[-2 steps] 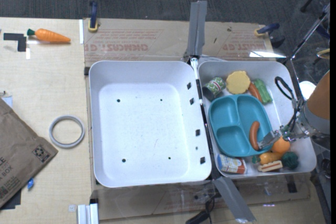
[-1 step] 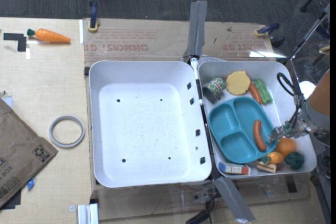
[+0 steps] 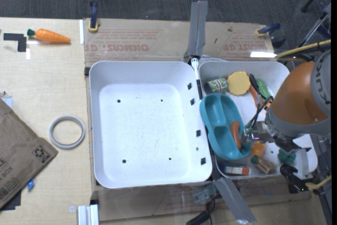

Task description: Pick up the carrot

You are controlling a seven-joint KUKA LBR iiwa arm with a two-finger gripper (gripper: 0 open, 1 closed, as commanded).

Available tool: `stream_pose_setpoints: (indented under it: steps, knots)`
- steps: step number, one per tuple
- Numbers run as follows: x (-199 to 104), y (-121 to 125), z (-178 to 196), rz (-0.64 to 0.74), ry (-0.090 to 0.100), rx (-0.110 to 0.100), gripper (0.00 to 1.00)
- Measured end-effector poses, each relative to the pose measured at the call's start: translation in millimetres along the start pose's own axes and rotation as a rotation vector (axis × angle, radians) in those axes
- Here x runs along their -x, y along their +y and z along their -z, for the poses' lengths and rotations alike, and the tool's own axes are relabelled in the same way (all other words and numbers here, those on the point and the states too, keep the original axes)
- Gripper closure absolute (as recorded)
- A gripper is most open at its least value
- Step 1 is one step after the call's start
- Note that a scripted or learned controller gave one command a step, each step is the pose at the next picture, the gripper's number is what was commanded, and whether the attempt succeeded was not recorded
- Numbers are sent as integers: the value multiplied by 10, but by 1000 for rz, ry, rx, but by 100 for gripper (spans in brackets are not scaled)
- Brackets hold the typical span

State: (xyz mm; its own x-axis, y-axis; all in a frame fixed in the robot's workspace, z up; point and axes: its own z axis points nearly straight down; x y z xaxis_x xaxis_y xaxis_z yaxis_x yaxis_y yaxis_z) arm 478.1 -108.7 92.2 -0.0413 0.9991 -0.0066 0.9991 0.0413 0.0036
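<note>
The table [image 3: 42,87] carries 2 shallow white bins side by side, with brown cardboard [image 3: 142,39] lying beyond them. The left bin [image 3: 100,129] shows only its bare white floor with a few small dark holes. The right bin [image 3: 279,68] is crowded. The grey arm with its orange band [image 3: 300,95] comes in from the right and hangs over the right bin's near right part.

In the right bin a teal kidney-shaped dish [image 3: 221,121] lies tilted against the left wall, and a small orange piece [image 3: 235,131] rests inside it. Beyond the dish sit a yellow round item [image 3: 238,82] and a green and white packet [image 3: 217,85], just beside each other. A slim orange and green item [image 3: 258,93] lies near the arm's edge.

The end effector [image 3: 251,133] sits low at the right edge of the teal dish; whether its tips are apart or together I cannot tell, since the wrist covers them.

On the table's left side, a brown box [image 3: 18,150] lies at the near corner, and a grey ring [image 3: 67,131] lies flat between it and the left bin.

The carrot [image 3: 50,36], orange with a green top, lies on the table at the far left, outside both bins and well apart from the end effector. A black L-shaped mark [image 3: 16,39] sits just left of it.
</note>
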Motion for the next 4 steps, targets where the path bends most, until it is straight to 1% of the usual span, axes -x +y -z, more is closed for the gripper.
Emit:
stream_pose_setpoints:
  steps: [1,2,3,4]
  knots:
    - [-292,25,1892,-100,4,-6,100]
    - [-294,25,1891,-100,4,-6,0]
    - [338,798,1223,-474,2,-10,0]
    - [425,338,64,-361,5,-9,0]
